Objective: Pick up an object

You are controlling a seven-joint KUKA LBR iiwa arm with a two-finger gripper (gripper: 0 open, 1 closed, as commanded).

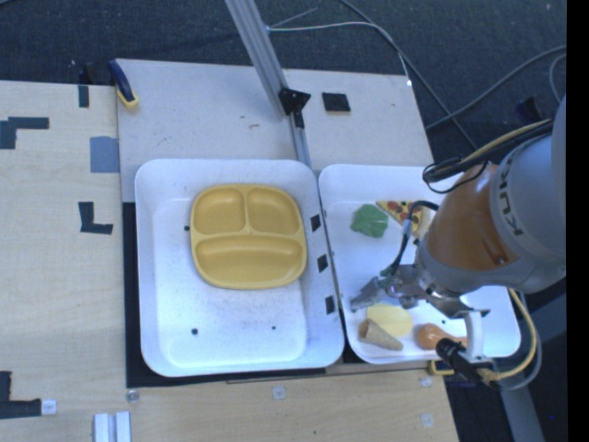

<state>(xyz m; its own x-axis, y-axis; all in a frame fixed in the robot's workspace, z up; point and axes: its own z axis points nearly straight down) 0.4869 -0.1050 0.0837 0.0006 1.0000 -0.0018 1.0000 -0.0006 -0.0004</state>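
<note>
**Arm low over the right bin, nothing in the jaws yet**

The pale yellow wedge (387, 321) sits at the front of the right bin (342, 201), touching a tan piece (380, 337) just beside it, with an orange item (427, 335) close on its right. Further back lie a green block (370, 220) and a patterned slice (397, 211), side by side near the bin's far wall. The gripper (379, 288) hovers right above the yellow wedge, jaws spread apart, and nothing shows between them, so no pick is made so far.

Here's the worry: the front pieces are packed tight, so a descent slightly off could nudge the tan piece or pinch two things at once, and the wedge's sloped faces look likely to slip out of a squeeze. The bin's front rim and the divider toward the left bin (147, 247) are near, leaving little room to approach from the side; straight down looks like the cleanest line. The arm's bulk covers much of the bin's right half. Over in the left bin, the yellow compartment tray (248, 236) sits alone with open floor around it, well apart from the action, on the counter (55, 247)
</note>
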